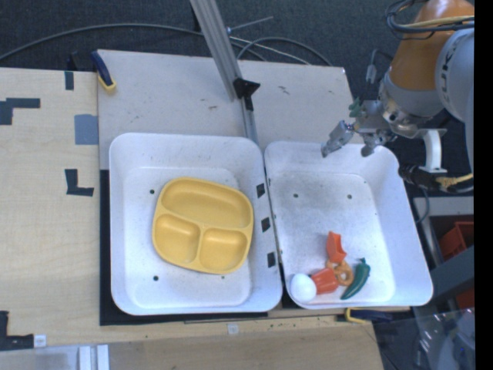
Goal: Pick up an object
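Hovering over the far rim of the right bin [400,206], the pincer [348,145] hangs spread wide, with nothing between its fingers. The grey arm [431,60] with its orange band reaches in from the right and sits high, near the bin's back corner.

By my reading, the task has hardly started: nothing is lifted, and no object is touched. The pickable things lie in a small cluster at the near end of the right bin, well apart from the pincer. They are a white egg [303,287] at the near left corner, an orange piece [334,247] standing just behind it, a red-orange piece [326,279] touching the egg's right side, a small pretzel-like ring [343,272] on top of that, and a green pepper [357,279] curving along the right of the heap. What is left, as I judge it, is everything: travel toward the near end, descent over one item, closing, and lifting. The tight heap could make a clean grip on a single piece hard.

A yellow tray [203,224] with three compartments lies in the left bin [131,206], alone.

No brand, label or readable writing appears anywhere; the dark tape marks on the desk [46,206] form shapes, not letters.
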`<state>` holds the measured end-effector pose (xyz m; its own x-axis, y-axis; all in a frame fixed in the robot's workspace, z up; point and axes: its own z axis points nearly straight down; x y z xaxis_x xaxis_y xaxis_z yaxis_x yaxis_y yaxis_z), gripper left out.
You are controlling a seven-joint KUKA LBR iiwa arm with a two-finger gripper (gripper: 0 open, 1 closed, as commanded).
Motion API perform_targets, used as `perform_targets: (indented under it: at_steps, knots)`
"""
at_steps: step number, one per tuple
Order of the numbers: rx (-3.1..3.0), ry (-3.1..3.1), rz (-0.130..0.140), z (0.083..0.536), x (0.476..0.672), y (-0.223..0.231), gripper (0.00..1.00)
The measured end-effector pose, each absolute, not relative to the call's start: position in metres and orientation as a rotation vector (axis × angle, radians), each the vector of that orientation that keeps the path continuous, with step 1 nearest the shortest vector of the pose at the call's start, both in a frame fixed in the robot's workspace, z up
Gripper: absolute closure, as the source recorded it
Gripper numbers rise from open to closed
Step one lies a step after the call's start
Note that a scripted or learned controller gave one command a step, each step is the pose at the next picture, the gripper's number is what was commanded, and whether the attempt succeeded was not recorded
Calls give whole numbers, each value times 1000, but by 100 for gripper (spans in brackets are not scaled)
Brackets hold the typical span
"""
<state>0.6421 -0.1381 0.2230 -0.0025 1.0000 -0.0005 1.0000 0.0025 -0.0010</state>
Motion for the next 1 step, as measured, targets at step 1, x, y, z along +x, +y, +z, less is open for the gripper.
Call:
perform_targets:
  at_steps: [1]
  knots:
    - [-2218,-2224,2,223,642,-138,0]
